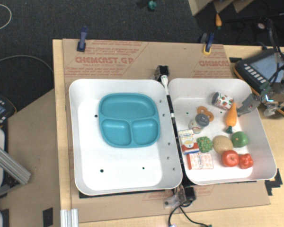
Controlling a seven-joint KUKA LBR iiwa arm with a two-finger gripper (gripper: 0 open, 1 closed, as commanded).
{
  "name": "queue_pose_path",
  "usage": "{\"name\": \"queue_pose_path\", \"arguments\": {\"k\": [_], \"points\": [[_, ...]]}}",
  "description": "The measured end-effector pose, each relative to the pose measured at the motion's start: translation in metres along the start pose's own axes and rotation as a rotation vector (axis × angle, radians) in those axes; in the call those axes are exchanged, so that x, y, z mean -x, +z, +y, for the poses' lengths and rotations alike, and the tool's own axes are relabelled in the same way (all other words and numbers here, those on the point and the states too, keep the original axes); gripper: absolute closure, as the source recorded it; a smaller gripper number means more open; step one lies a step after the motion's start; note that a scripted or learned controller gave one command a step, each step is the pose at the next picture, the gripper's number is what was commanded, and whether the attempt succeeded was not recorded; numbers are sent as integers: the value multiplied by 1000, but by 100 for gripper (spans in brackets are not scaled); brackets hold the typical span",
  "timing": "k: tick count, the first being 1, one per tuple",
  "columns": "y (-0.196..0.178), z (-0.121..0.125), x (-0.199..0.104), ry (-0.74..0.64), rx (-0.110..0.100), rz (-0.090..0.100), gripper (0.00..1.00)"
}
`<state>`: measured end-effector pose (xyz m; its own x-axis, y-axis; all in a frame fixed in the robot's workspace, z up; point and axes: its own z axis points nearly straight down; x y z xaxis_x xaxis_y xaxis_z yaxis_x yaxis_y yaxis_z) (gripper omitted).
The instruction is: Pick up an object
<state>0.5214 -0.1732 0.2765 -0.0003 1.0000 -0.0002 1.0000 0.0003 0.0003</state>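
The right white bin (pixel 255 174) holds several toy foods: a small can (pixel 222 100), an orange carrot (pixel 231 115), a grey round piece (pixel 201 121), broccoli (pixel 204 144), a brown potato (pixel 222 143), a green fruit (pixel 239 138), a red tomato (pixel 230 159), a red pepper (pixel 245 161) and a red-and-white carton (pixel 199 161). My gripper (pixel 250 105) is at the bin's right rim, low, just right of the carrot and apart from it. It holds nothing that I can see.
The left white bin (pixel 85 164) bears a teal divided plate (pixel 129 118). A black divider strip (pixel 169 110) runs between the bins. A tablet-like pendant (pixel 258 70) and cables lie at the back right of the bench.
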Motion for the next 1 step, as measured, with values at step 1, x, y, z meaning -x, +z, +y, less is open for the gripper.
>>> {"name": "queue_pose_path", "arguments": {"k": [1], "points": [[150, -25, -35, -1, -17, 7, 0]]}}
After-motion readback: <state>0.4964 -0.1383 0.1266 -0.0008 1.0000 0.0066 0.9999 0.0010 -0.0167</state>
